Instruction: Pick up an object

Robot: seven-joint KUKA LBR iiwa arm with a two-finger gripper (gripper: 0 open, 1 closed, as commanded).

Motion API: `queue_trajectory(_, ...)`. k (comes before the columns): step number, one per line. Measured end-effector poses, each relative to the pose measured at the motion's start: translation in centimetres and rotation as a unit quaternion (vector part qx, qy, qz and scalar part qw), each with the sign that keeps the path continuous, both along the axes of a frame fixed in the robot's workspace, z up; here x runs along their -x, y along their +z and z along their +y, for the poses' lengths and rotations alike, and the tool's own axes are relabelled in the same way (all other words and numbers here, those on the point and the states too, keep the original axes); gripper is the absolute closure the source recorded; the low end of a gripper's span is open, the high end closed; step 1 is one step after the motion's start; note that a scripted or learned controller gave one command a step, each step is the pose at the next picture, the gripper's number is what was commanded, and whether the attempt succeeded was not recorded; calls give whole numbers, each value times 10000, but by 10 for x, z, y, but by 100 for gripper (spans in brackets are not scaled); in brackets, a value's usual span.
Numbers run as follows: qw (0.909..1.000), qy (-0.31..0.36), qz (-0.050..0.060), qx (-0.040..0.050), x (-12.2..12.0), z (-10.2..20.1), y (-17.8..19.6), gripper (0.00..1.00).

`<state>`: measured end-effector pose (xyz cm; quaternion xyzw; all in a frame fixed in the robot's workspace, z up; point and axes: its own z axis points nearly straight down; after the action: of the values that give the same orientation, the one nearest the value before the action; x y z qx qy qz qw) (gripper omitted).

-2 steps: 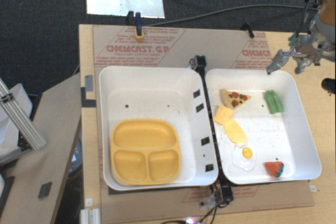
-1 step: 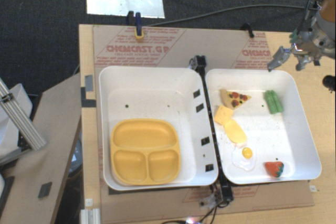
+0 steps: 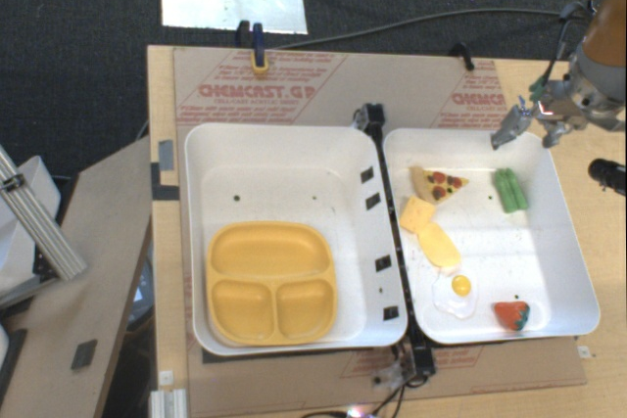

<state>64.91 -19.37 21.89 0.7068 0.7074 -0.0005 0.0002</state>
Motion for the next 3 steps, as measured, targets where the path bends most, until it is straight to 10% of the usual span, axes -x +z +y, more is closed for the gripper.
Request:
queue_trajectory(2,10000,21,10,-6,-5,6,-115,0)
queue_trajectory(3,10000,33,-36,5,-8,5,-99,100)
